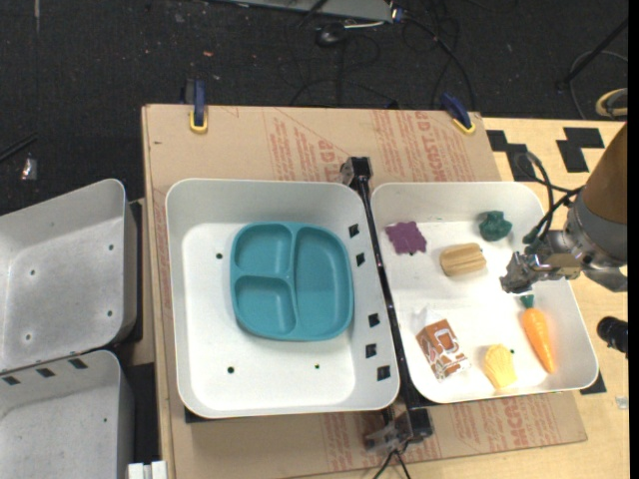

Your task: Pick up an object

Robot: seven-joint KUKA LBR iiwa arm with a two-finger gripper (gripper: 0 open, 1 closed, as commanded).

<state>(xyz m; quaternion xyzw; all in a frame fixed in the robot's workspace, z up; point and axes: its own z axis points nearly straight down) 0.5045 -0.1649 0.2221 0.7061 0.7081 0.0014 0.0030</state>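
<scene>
The right bin point(429, 203) holds several small objects: a purple piece point(405, 237), a tan bread roll point(463, 259), a dark green lump point(494, 226), an orange carrot point(538, 336), a yellow piece point(500, 365) and a brown-and-white packet point(442, 348). My gripper point(523, 273) hangs over the bin's right side, just above the carrot's top end and right of the bread roll. I see nothing between its fingers.
The left bin point(200, 367) holds a teal divided plate point(293, 280). A black divider point(374, 267) runs between the bins. White metal trays point(60, 267) lie off the bench to the left. Cables trail along the bench's right edge.
</scene>
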